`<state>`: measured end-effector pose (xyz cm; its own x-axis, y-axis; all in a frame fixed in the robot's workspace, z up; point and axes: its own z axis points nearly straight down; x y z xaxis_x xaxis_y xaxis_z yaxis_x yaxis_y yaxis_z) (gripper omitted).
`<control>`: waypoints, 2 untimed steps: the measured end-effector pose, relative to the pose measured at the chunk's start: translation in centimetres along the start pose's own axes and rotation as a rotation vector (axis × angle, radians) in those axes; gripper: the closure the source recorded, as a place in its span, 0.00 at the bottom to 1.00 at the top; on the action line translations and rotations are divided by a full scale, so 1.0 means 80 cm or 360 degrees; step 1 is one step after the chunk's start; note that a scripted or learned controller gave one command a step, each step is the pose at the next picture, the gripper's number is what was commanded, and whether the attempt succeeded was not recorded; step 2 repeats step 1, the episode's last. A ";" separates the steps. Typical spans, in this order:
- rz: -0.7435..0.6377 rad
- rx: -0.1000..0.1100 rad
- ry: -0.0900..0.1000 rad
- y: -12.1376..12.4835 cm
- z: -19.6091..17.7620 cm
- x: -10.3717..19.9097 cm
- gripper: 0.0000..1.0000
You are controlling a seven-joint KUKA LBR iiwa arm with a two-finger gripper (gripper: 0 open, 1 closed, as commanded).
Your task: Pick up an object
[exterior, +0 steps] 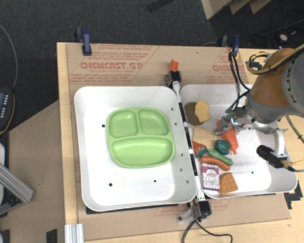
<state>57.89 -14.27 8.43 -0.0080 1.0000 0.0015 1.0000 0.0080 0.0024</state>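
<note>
Orange carrot toy (233, 140) in the right bin (273, 178), just below the gripper (228, 125), touching it, finger gap too hidden to tell

Scene lit evenly from above, white bins (131, 196) rendered bright, near overexposed, soft short shadows cast beneath the arm (281, 92), dark floor underexposed, slight softness and compression noise observed throughout

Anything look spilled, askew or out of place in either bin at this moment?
Nothing spilled or damaged. The toy food is crowded against the right bin's left wall, while the green divided plate sits slightly rotated in the left bin with its compartments bare. The hand is above the pile.
</note>
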 end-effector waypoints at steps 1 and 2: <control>0.0003 -0.0014 -0.0004 0.050 -0.106 0.052 1.00; 0.0003 -0.0014 -0.0004 0.050 -0.106 0.052 1.00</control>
